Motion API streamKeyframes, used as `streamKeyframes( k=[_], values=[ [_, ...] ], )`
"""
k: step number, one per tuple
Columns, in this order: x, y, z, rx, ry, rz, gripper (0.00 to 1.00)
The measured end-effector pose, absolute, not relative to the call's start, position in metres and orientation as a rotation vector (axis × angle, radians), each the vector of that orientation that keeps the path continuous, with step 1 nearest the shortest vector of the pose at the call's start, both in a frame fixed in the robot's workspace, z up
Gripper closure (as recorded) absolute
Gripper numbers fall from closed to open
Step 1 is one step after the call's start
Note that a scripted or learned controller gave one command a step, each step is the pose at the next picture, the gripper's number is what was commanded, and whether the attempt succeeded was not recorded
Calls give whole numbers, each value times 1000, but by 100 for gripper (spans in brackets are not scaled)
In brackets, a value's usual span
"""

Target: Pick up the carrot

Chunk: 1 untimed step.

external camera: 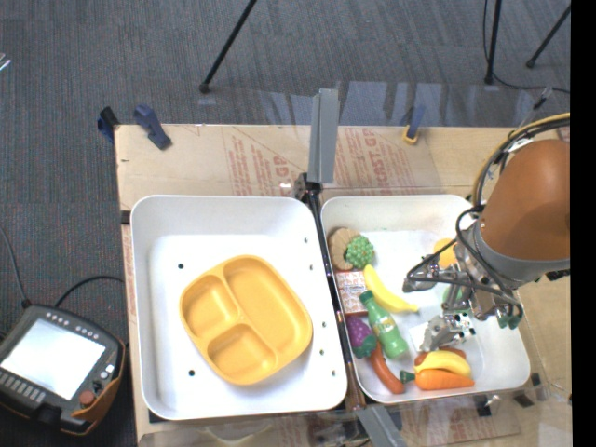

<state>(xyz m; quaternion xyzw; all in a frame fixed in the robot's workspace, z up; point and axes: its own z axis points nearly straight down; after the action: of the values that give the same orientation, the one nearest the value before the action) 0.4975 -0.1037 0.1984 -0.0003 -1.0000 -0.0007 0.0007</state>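
In the camera view, the gripper (pixel 447 329) hangs low in the right bin (pixel 507 357), just above the carrot (pixel 445 379). The carrot lies at the bin's front edge, touching a yellow fruit (pixel 443 362). The grip state I cannot tell.

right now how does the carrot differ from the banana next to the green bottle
The carrot is orange with a green tip; the banana is plain yellow. The carrot lies near the right bin's front edge, almost level across the view; the banana lies mid-bin on a diagonal beside the green bottle. The carrot looks thicker and straighter, the banana curved. Both are toy foods in one bin.
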Motion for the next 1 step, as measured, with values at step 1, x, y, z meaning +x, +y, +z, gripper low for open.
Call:
streamKeyframes(
  k=[1],
  values=[
    [476,-91,86,446,-3108,-2,0]
  ],
)
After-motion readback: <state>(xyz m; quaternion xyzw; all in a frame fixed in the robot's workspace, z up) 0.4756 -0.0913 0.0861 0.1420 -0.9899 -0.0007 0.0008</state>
